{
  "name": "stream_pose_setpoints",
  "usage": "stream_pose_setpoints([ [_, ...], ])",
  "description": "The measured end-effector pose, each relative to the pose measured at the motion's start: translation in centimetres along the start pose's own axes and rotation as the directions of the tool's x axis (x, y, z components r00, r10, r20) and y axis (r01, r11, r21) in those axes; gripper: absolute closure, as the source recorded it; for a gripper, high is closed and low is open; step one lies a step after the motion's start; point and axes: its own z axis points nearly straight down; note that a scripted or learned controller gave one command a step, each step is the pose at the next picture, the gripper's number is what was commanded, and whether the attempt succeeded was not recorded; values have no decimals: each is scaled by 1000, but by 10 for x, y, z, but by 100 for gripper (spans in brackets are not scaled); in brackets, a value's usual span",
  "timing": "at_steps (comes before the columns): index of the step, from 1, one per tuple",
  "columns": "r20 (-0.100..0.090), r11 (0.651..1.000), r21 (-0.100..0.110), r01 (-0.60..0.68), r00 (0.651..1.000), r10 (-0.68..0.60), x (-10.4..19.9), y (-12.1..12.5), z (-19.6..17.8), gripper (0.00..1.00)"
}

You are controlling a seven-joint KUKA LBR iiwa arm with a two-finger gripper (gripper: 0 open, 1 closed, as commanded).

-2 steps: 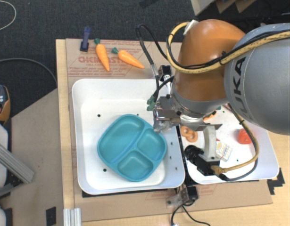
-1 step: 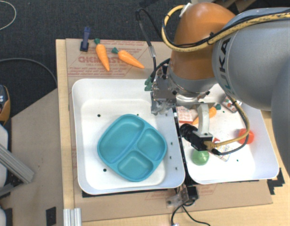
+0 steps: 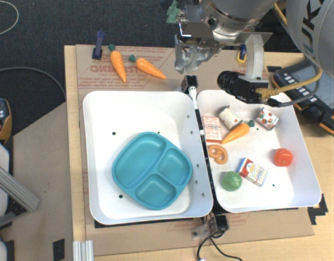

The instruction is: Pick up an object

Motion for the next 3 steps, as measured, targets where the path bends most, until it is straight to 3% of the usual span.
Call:
stream_pose_setpoints([
  [1,7,1000,28,-5,1000,5,-13,-59,29,100],
  [2,3,1000,19,4,1000,-4,69,-52,20,100],
  [3,14,999,36,-9,1000,8,61,-6,180,100],
])
